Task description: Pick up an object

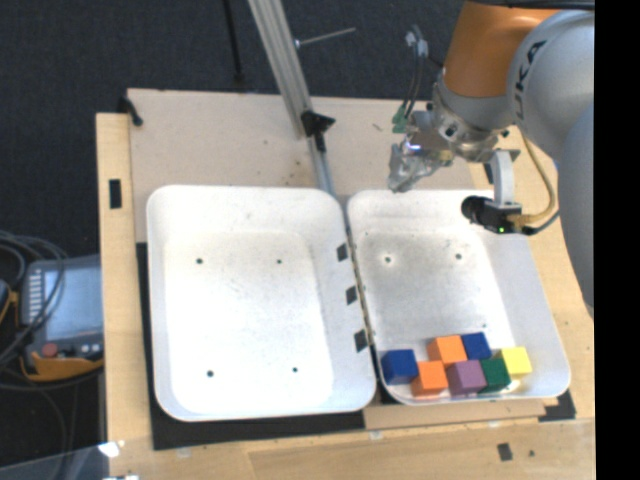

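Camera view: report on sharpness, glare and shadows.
Camera view: even overhead light, soft shadows; the white bins look bright but still show specks; the blocks read clearly in colour; the gripper is small and slightly blurred.

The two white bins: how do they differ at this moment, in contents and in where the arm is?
The right bin has small coloured blocks clustered at its near edge; the left bin shows just dark speckling on its floor. The gripper hangs at the right bin's far left corner, away from the left bin. Both are shallow, white, rounded at the corners and lie side by side.
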`<state>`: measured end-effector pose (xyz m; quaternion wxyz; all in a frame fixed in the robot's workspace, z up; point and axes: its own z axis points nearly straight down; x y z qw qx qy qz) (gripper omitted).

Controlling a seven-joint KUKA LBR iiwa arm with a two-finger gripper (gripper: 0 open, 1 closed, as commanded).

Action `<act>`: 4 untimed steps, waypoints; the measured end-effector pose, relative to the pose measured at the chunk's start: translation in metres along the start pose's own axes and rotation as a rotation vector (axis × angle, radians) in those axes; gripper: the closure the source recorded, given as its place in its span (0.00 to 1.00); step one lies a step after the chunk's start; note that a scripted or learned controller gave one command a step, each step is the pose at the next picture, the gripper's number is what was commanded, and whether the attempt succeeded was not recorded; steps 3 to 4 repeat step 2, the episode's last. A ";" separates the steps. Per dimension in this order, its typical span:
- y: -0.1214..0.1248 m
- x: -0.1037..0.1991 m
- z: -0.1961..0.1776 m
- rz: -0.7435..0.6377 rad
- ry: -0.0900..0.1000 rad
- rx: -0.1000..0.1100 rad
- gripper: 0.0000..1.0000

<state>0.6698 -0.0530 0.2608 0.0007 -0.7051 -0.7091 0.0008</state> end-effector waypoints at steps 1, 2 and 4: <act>-0.003 0.057 0.016 -0.001 -0.001 -0.001 1.00; 0.007 0.109 0.012 -0.002 0.001 -0.004 1.00; 0.007 0.109 0.012 -0.002 0.001 -0.004 1.00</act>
